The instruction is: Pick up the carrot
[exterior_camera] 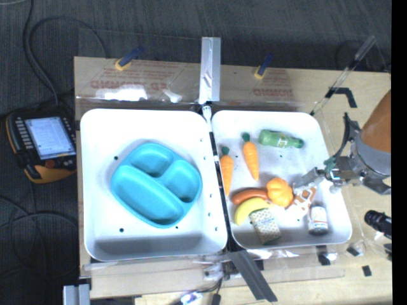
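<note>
Two carrots lie in the right bin [331,146]. One carrot [250,158], orange with a green top, lies near the bin's middle, pointing toward the front. A second carrot [226,171] rests against the bin's left wall. My gripper [308,178] hangs over the right part of this bin, to the right of both carrots and just above an orange round fruit [280,191]. It is well apart from either carrot, and nothing shows in its grasp. The arm's orange band [380,127] is at the right edge.
The right bin also holds a green bottle [280,140], a sausage [249,195], a banana [247,210], a wrapped packet [265,226], a small bottle [318,218] and an orange-white piece [304,199]. The left bin [95,170] carries a blue divided plate [156,182].
</note>
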Robot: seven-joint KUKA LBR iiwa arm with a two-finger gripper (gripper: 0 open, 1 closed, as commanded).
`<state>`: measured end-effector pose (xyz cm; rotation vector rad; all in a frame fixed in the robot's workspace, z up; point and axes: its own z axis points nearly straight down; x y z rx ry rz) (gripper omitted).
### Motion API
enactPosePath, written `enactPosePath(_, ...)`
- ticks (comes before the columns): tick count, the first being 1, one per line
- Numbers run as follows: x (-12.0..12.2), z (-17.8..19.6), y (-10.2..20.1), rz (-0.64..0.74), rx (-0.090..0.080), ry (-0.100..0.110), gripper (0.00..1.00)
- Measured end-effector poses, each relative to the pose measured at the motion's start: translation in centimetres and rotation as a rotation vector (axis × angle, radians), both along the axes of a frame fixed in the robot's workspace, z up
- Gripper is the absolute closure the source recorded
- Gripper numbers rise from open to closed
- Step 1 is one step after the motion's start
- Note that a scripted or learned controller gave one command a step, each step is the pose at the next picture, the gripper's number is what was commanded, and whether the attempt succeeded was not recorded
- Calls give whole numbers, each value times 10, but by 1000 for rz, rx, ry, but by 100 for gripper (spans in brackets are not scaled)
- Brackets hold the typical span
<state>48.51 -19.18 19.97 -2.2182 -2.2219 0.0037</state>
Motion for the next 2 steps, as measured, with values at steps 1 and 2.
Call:
enactPosePath(1,29,-33,68,60,1,1,0)
enactPosePath(2,29,-7,96,18,1,-1,0)
